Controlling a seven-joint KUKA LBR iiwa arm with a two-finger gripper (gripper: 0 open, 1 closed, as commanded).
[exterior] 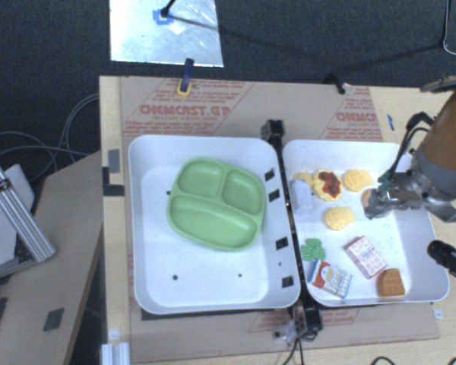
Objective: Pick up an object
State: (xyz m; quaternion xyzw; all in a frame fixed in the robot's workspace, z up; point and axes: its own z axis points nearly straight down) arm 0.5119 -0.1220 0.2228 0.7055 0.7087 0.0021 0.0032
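My gripper [374, 204] hangs over the right bin [422, 226], just right of a yellow cookie-like piece [339, 218] and below another yellow piece [357, 179]. Nothing shows between its fingers. Further left lie a yellow and red food item [324, 183] and a white piece [302, 195]. Toward the front sit a red and white packet [365, 256], an orange piece [391, 283], a colourful box [332, 279] and a green piece [312, 249].
The left bin [156, 280] holds a green divided plate [215, 204]. A black divider [285, 211] runs between the bins. The arm's grey body and orange band [448, 143] stand over the right bin's far right edge.
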